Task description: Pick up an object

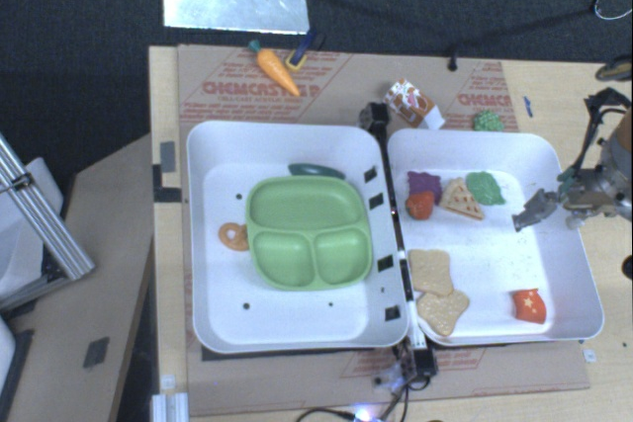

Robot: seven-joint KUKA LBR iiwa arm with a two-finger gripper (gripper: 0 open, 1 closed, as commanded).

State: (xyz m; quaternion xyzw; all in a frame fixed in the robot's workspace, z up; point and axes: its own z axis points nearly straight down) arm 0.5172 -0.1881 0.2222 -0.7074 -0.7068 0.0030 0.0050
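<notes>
Hovering my gripper (521, 219) at right bin's (569, 168) right side | fingers: cannot tell | nearest targets: green piece (485, 187) up-left, red piece (529, 305) below it near front wall

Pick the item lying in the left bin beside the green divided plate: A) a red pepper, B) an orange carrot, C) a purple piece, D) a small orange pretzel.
D: the small orange pretzel lies on the left bin floor just left of the green divided plate.
</notes>
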